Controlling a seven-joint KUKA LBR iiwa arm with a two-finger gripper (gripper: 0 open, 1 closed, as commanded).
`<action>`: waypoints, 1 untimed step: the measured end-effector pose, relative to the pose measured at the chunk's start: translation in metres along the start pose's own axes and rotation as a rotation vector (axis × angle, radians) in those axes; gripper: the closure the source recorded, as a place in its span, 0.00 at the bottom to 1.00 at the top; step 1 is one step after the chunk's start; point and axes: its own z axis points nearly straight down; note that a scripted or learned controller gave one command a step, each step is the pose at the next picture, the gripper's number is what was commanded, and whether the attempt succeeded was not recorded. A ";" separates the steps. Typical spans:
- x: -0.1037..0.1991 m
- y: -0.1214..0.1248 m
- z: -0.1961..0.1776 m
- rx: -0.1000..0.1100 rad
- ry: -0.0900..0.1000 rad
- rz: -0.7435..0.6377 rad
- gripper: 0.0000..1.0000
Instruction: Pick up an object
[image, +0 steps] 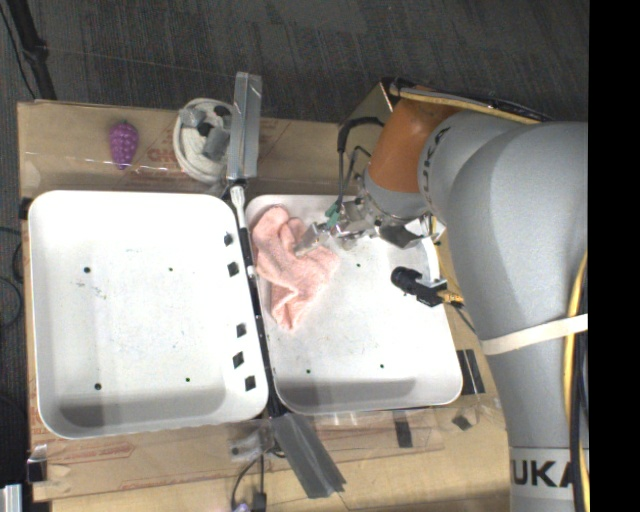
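Now the arm reaches into the right bin (440, 385) and the end effector (335, 228) is low at the top edge of the pink cloth (290, 265), approx. at the grasp step. Whether it is apart or together, I cannot tell; metal parts hide it. The cloth lies crumpled in the bin's upper left part, near the divider. Next move, I think: close on a fold, then lift straight up. The left bin (130, 300) sits beside, both on a wood tabletop (70, 150) w/ a purple thing (123, 143); floor is dark.
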 end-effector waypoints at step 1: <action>0.012 0.001 0.001 0.004 0.001 0.041 0.00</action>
